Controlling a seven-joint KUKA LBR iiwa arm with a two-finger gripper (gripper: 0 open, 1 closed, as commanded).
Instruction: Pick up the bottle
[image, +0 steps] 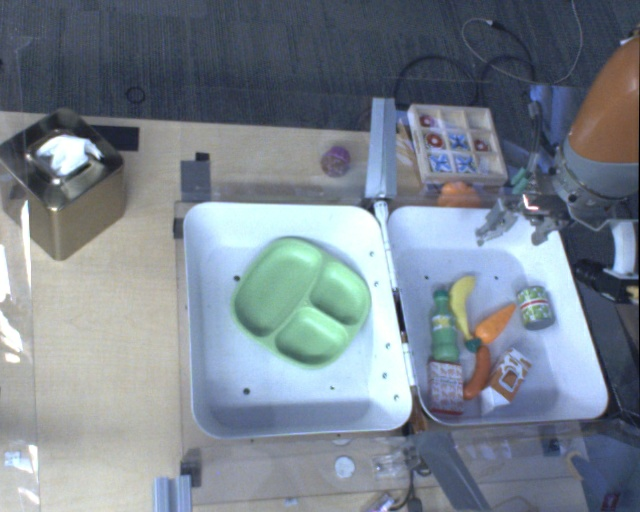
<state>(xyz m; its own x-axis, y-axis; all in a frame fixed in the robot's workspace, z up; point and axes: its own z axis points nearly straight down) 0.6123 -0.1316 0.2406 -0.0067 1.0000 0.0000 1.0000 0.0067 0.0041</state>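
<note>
A: Two bins on the surface (110, 300). Start at the far left: a tan box (65, 195) with white stuff inside sits well apart from everything that matters. Next, the left bin (210, 400) holds a green tray (300, 300) with three hollows.

B: And the bottle?

A: In the right bin (570, 395), near its left wall. The bottle (445, 350) lies lengthwise, green cap end pointing up the view, red label end toward the near rim. A banana (462, 303) lies just beside its upper half, a carrot (480, 352) crosses close on its right, then a carton (510, 373) and a small can (535, 306) further right.

B: Where are the jaws?

A: The gripper (515, 222) hovers over the bin's far right corner, jaws apart with nothing between them. A game box (455, 145) and something orange (460, 195) lie beyond the rim there.

B: So how should it go in?

A: I'd judge it has to travel left and toward the near rim, then turn so the jaws span the bottle's narrow width, not its length. Aim at the green upper body, where the left side looks freer. The bin wall is close on the left, and the banana and carrot crowd the right, so a finger could land on them instead.
</note>
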